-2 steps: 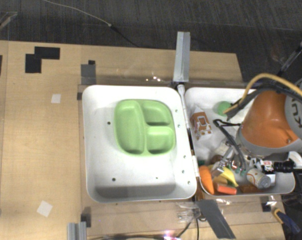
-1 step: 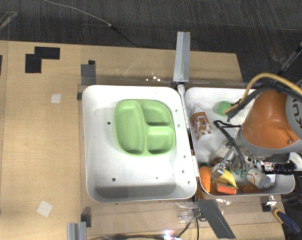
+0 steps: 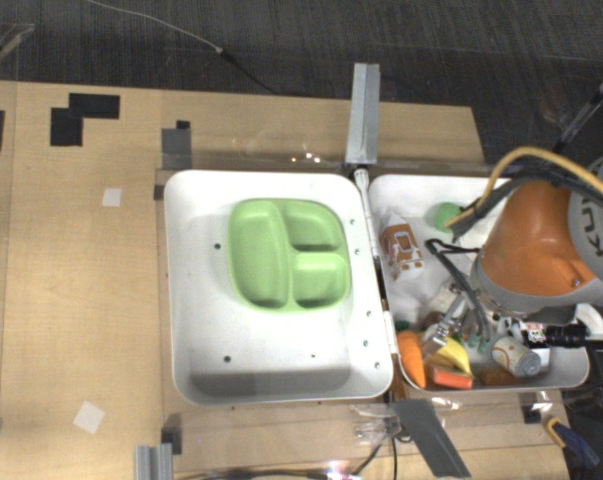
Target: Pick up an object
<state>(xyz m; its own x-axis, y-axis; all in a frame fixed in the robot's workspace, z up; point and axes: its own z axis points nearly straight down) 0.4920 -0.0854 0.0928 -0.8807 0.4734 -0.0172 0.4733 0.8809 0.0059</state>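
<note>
My gripper (image 3: 449, 320) is low in the right bin (image 3: 381, 208), under the orange wrist band, near the bin's front. It hangs right over a heap of small items: an orange carrot-shaped toy (image 3: 411, 358), a yellow piece (image 3: 451, 351) and a small can-like object (image 3: 517, 359). I cannot make out anything held in it. A brown and white packet (image 3: 401, 248) lies to its upper left, and a green ball (image 3: 445, 215) sits at the back, partly behind the cables.
The left bin (image 3: 196, 298) holds a green divided plate (image 3: 288, 253). The arm's body and cables cover the right half of the right bin. A metal post (image 3: 363, 113) stands behind the gap between the bins.
</note>
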